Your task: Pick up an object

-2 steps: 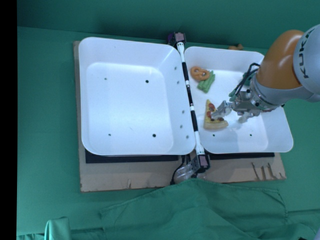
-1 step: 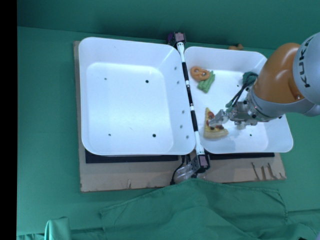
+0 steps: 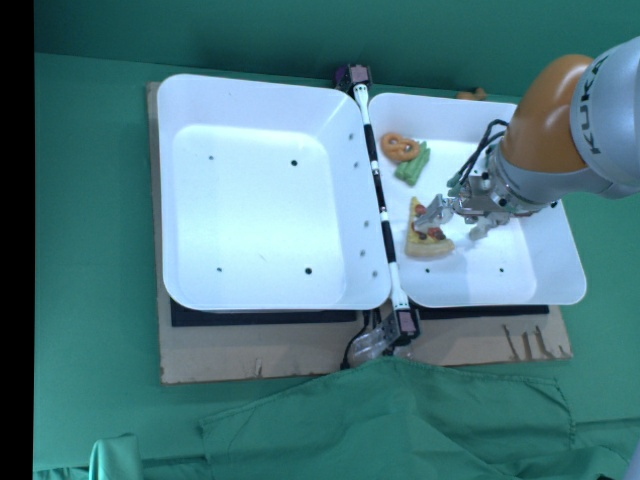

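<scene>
Two white bins were seen side by side on a cardboard sheet (image 3: 200, 363) over green cloth. The left bin (image 3: 265, 98) was seen w/ only small dark dots on its floor. The right bin (image 3: 540, 278) held three items, all in its left half, near the black-and-white divider rod (image 3: 380, 193) between the bins.

The grey arm w/ orange band (image 3: 550, 108) was reaching in from the right, wrist low over the right bin. The gripper (image 3: 436, 216) was positioned at the bin's left-centre, directly over the upper part of a pizza slice toy (image 3: 428, 243). The slice lay flat on the bin floor, its crust end toward the front, approx. beneath and just in front of the fingertips. The gripper's metal parts overlapped the slice's top; whether contact was made could not be told. Finger state: could not be told from this angle, no gap or pinch resolved.

A pretzel-shaped orange item (image 3: 400, 147) lay toward the back, w/ a green bean-like item (image 3: 412, 164) just beside it, touching or nearly so. Both were apart from the gripper, behind and to its left.

A small orange object (image 3: 472, 95) was noted outside the bin's back rim.
</scene>
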### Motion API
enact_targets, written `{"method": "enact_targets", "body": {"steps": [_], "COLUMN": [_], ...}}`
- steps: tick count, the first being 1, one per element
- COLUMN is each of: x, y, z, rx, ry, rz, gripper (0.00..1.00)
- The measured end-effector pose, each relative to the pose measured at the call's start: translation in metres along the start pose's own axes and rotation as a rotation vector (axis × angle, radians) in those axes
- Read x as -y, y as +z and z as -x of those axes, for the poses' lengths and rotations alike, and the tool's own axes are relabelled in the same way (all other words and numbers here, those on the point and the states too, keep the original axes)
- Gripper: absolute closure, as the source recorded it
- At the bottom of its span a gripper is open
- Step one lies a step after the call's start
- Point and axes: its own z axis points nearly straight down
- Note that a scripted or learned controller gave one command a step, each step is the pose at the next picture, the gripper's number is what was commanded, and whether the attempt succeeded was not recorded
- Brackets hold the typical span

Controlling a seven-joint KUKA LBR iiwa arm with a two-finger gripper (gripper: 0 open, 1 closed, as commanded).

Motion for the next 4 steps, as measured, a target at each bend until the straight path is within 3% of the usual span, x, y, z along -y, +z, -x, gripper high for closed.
{"method": "enact_targets", "body": {"steps": [1,2,3,4], "x": [0.008,0.006,0.007,0.053], "y": [-0.001,-0.014,-0.013,-0.001], "z": [-0.005,-0.004,-0.004,0.026], "rx": [0.005,0.006,0.004,0.002], "ry": [0.004,0.006,0.006,0.005], "rz": [0.010,0.019,0.016,0.013], "gripper": [0.00,1.00,0.00,0.00]}}
